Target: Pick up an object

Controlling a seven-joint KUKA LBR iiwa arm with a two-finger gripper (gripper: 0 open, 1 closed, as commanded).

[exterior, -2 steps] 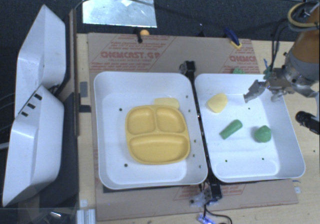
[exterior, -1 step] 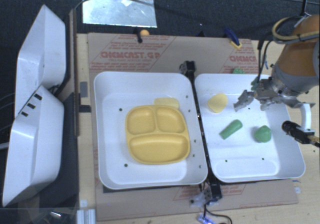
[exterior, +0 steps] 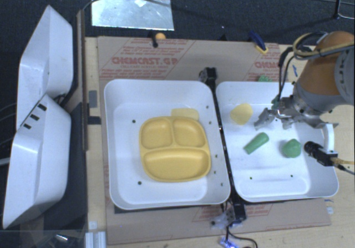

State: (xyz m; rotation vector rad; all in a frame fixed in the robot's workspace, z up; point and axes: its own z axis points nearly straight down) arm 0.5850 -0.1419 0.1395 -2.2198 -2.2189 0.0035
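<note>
Yellow plastic catches the eye first: a divided tray (exterior: 175, 148) sits in the left bin (exterior: 119, 147), with a pale yellow block (exterior: 185, 113) touching its far edge. Across the divider from that tray, the right bin (exterior: 277, 186) holds a pale yellow round object (exterior: 241, 114), a green cylinder (exterior: 255, 143) and a green lump (exterior: 290, 148). The gripper (exterior: 273, 116) hangs just right of the round object, above the cylinder, nothing visibly between its tips; whether it's spread or pressed together, I cannot tell.
</note>
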